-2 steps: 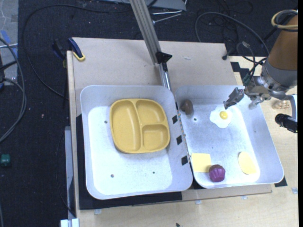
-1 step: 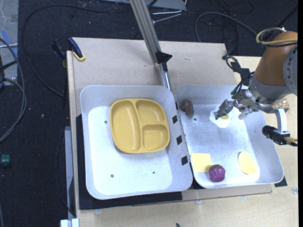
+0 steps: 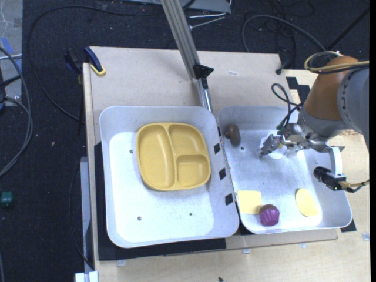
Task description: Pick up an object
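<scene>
While I hung low over the right bin (image 3: 343,219), my gripper (image 3: 271,148) pointed left — whether it was apart or together, I cannot tell. Nothing sat in it; the brown object (image 3: 233,134) lay nearest, probably my target.

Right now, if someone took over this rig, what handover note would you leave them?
Gripper: low over the right bin, near its middle; nothing visible between its fingers, and I cannot tell whether they are open or shut.
Right bin things: brown object at the far left corner, yellow square and purple object along the near edge, yellow round piece near the right.
Left bin: yellow divided tray.
Done: nothing picked up yet.
Left: grasp one object and lift it.
</scene>
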Robot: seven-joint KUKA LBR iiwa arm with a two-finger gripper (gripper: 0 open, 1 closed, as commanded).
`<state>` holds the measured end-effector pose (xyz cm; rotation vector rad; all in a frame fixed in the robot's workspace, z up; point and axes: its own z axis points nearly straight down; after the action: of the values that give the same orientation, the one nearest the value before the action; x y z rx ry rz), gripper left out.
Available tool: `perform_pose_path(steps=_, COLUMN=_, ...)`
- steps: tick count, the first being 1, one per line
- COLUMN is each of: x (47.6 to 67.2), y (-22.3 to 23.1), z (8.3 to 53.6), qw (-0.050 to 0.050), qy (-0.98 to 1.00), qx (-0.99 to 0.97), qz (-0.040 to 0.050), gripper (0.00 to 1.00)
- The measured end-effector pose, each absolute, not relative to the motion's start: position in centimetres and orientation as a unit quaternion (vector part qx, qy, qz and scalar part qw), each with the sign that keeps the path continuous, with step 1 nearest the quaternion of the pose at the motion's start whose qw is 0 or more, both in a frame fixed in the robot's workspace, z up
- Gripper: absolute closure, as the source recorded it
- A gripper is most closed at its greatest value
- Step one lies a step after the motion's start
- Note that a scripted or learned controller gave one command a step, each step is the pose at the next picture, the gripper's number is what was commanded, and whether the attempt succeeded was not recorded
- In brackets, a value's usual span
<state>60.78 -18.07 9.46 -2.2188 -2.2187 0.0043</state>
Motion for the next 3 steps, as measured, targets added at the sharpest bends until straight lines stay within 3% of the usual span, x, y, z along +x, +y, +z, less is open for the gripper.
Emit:
perform_pose_path(steps=1, x=61.0, y=-18.1, z=10.9, qw=-0.001, qy=-0.707, qx=-0.707, qz=-0.0004, gripper=1.00)
perform_pose_path(steps=3, x=61.3, y=-19.0, z=21.8, qw=-0.003, qy=-0.708, qx=-0.706, qz=-0.0014, gripper=1.00)
